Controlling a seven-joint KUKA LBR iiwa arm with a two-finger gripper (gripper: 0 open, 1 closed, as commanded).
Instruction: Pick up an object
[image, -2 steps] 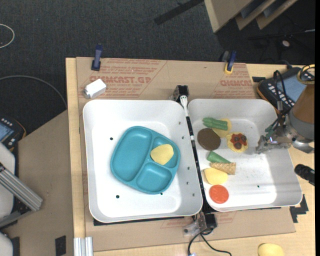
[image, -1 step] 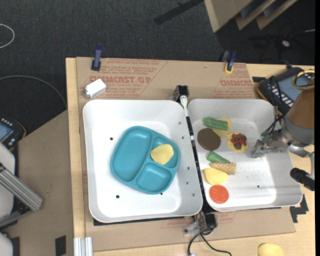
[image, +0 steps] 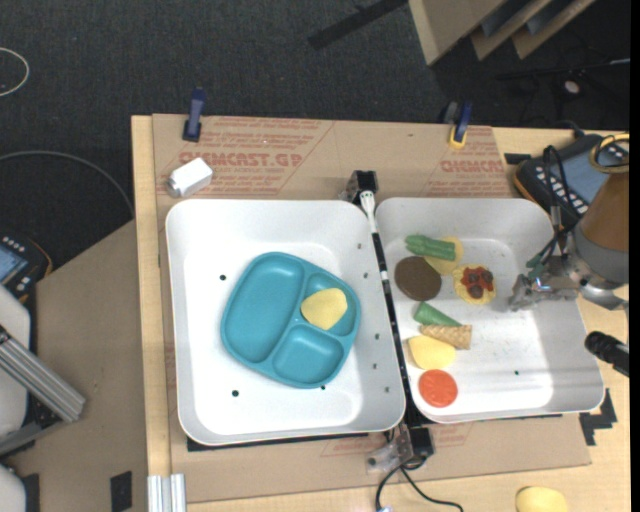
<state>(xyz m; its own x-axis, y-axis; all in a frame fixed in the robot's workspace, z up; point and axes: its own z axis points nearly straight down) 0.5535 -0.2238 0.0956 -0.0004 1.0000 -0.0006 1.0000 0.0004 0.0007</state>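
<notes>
glossy teal sectioned plate with smooth yellow lump; pincer grip impossible to tell

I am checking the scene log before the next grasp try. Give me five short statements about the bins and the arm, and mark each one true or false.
1. The blue divided plate lies in the left bin. True.
2. A pale yellow piece sits in one of the plate's compartments. True.
3. The orange-red round piece lies on the blue plate. False: it lies in the right bin, near its front edge.
4. The gripper is over the left bin. False: it is at the right side of the right bin.
5. The brown disc lies in the right bin, just below a green piece. True.
</notes>
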